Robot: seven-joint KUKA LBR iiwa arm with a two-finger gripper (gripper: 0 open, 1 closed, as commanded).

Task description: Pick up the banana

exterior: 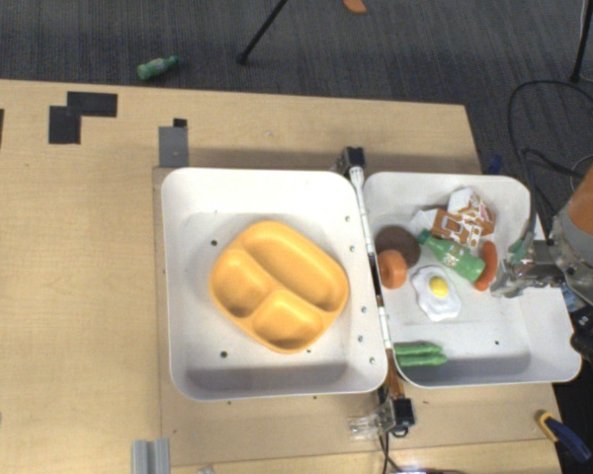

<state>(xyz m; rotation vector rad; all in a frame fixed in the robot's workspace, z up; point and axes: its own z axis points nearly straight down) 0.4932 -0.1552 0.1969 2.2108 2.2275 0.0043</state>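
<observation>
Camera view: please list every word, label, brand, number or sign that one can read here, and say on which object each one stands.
No text can be read in this view.
Orange and white packet in the right bin: a printed pattern, too blurred to read.
Green bottle beside it: a pale label patch, too small to read.
Yellow divided plate in the left bin: no marking.

Right bin point(549, 349): food crowded from 9 to 12 o'clock; floor open toward 5.
Left bin point(178, 265): yellow tray point(280, 284) seemingly filled the centre.
</observation>
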